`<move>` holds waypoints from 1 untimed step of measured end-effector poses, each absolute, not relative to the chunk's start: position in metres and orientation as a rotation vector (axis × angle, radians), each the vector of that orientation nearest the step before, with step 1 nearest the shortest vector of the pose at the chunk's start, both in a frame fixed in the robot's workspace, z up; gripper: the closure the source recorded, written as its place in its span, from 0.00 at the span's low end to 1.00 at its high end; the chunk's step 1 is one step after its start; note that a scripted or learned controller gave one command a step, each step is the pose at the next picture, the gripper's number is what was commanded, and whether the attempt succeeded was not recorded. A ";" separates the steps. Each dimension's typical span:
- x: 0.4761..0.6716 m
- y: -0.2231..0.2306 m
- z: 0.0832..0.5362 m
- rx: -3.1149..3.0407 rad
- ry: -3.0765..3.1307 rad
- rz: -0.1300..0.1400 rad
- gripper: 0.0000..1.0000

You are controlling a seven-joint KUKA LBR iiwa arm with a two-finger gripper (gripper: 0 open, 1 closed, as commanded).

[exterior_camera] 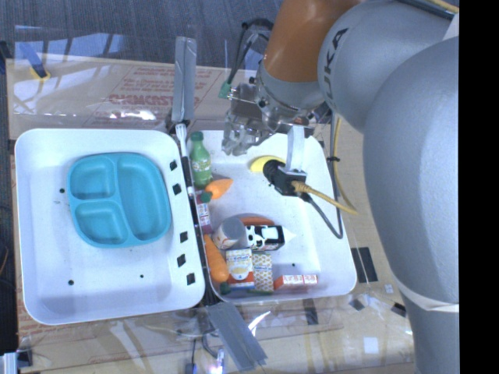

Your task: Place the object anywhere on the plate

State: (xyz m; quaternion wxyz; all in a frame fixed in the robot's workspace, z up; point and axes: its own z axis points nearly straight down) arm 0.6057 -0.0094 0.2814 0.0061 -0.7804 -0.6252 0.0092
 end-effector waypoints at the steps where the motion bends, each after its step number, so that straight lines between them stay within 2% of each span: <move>1: 0.609 -0.024 0.366 -2.565 -1.811 0.006 1.00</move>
